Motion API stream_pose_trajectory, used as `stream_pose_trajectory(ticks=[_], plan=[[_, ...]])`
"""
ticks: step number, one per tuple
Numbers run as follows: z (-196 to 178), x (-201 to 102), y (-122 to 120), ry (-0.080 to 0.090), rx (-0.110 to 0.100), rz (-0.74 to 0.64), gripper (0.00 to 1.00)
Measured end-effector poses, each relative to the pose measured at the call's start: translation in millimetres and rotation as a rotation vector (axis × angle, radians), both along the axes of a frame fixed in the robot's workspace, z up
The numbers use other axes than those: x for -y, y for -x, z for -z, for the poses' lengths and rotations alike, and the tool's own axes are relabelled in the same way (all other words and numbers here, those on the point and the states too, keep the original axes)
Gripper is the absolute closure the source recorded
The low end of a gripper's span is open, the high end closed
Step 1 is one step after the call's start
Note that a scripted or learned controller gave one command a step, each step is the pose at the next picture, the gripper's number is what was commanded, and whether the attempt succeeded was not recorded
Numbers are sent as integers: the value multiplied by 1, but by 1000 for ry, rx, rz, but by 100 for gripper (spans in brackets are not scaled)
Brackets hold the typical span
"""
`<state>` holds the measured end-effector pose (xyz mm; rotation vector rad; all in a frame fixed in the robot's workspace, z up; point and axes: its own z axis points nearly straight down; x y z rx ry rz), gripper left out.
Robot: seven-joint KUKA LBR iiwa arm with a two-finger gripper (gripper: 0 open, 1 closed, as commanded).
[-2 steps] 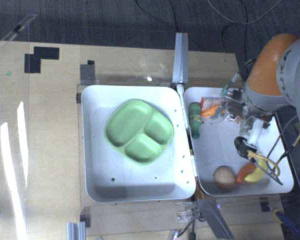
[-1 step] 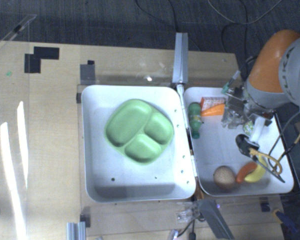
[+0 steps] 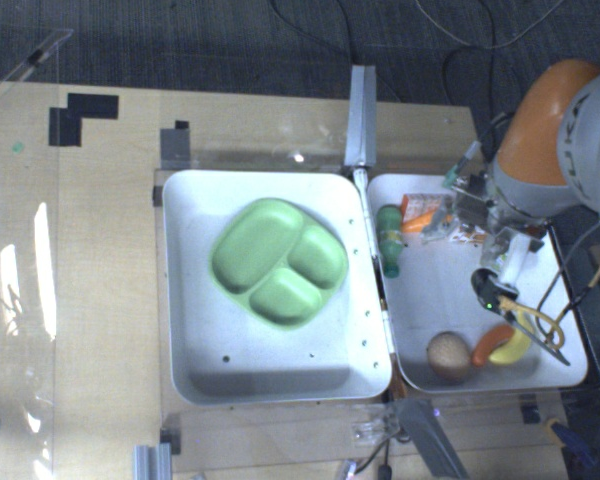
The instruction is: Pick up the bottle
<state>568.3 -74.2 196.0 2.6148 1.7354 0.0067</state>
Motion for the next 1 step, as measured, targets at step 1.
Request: stream_pose_trajectory(ticks=[1], plan=[[74,8,48,-1,-5,20,0]])
